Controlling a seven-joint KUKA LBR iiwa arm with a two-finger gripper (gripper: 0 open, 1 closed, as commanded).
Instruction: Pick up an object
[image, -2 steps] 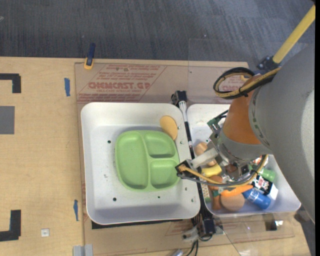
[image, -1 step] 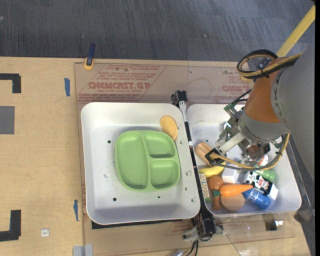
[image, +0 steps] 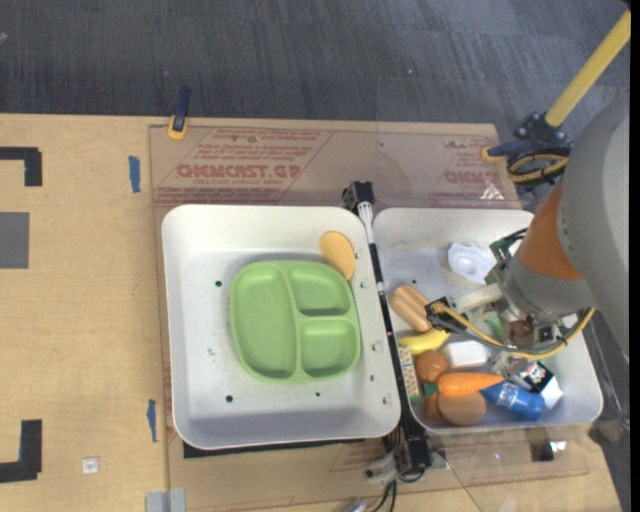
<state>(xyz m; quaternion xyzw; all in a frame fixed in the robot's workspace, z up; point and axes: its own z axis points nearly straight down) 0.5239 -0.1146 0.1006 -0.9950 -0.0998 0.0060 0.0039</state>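
The right bin (image: 585, 395) nearest holds a carrot (image: 470, 382), blue bottle (image: 515, 400), yellow piece (image: 428, 341) and bread roll (image: 408, 302); the gripper (image: 520, 335) hangs over them. The left bin (image: 190, 330) holds a green divided plate (image: 295, 320) and an orange-yellow piece (image: 339, 253). Beyond, the board (image: 240, 165) reads CHEMCAST

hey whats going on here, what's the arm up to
A grey arm reaches in from the right, its wrist low over the right bin, which is crowded with toy food: a carrot, a hot dog and a blue item among others. Nothing can be seen lifted yet. The left bin holds a green divided plate and a yellow piece beside it, both untouched.
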